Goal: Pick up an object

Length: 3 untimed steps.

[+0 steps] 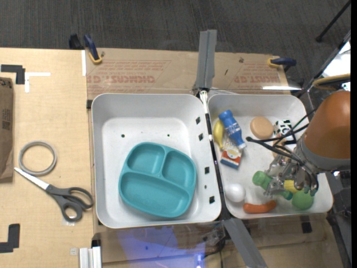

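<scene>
While the claw [277, 184] sits low among toys by the right bin's [312, 102] front edge, I can't tell its state, so nothing's lifted yet.

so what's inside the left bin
The left bin holds a teal divided plate with three compartments, nothing in them. Bare white floor shows around it; whatever lies under the plate is covered.

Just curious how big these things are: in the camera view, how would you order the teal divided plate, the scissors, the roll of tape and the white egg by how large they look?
Largest to smallest:
1. Teal divided plate
2. Scissors
3. Roll of tape
4. White egg
</scene>
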Each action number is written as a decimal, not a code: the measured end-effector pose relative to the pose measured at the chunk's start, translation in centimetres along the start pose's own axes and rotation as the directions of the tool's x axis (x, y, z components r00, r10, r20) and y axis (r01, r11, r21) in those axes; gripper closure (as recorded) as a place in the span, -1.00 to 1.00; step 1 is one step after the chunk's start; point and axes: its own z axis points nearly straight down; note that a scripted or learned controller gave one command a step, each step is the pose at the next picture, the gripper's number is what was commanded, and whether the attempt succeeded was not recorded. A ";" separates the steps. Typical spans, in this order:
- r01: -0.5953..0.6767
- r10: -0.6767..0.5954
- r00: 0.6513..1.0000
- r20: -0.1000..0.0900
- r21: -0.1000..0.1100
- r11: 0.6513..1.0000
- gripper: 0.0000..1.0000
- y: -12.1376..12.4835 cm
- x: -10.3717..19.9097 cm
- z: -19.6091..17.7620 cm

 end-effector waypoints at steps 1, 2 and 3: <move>0.001 -0.001 1.000 0.001 0.000 1.000 -1.00 0.0 0.0 0.0; 0.041 -0.041 0.999 0.003 0.001 0.999 -1.00 -4.1 -3.6 2.5; 0.053 -0.053 0.999 0.001 -0.001 0.999 -1.00 -0.4 -1.0 2.5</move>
